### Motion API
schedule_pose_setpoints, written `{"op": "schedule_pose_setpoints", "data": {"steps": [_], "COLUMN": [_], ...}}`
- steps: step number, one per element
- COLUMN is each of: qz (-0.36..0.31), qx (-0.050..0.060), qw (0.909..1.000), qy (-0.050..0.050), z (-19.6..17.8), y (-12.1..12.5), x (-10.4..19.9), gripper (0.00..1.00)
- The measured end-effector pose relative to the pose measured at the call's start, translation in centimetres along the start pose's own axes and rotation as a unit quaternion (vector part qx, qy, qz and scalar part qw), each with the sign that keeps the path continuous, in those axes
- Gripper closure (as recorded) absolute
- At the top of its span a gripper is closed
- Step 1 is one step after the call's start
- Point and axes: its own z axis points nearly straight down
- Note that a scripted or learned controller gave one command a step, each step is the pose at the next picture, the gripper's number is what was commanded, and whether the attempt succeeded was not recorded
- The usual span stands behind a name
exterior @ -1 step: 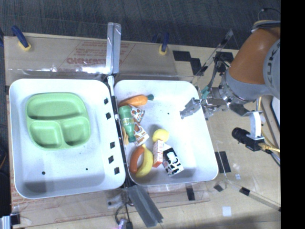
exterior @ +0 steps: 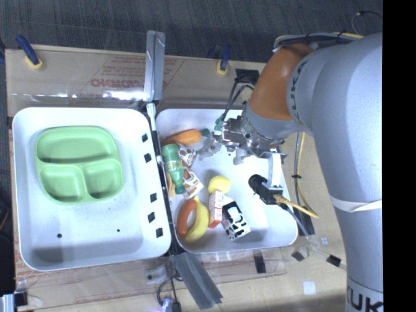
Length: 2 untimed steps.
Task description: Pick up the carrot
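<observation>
Claw [exterior: 218, 142] low over the far end of the right bin [exterior: 286, 229], its metal tip just beside the carrot [exterior: 184, 136]; whether spread or clenched, cannot tell. Carrot lying orange against the bin's far left corner, nothing seen gripping it. Just nearer, a green bottle [exterior: 171, 161] along the left wall, then a lemon [exterior: 219, 184], a banana [exterior: 198, 223] and a black-and-white carton [exterior: 235, 221]. In the left bin [exterior: 26, 239], a green divided tray [exterior: 79, 163]. Grey arm [exterior: 338, 109] entering from the right above the worktop [exterior: 84, 70].
</observation>
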Motion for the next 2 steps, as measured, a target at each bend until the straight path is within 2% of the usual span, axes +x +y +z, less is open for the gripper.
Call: {"op": "schedule_pose_setpoints", "data": {"steps": [1,2], "qz": [-0.002,-0.002], "qx": [0.001,0.001], "qw": [1.0,1.0], "qy": [0.0,0.0], "z": [-0.97,-0.97], "y": [0.0,-0.01], "x": [0.09,0.08], "gripper": [1.0,0.0]}}
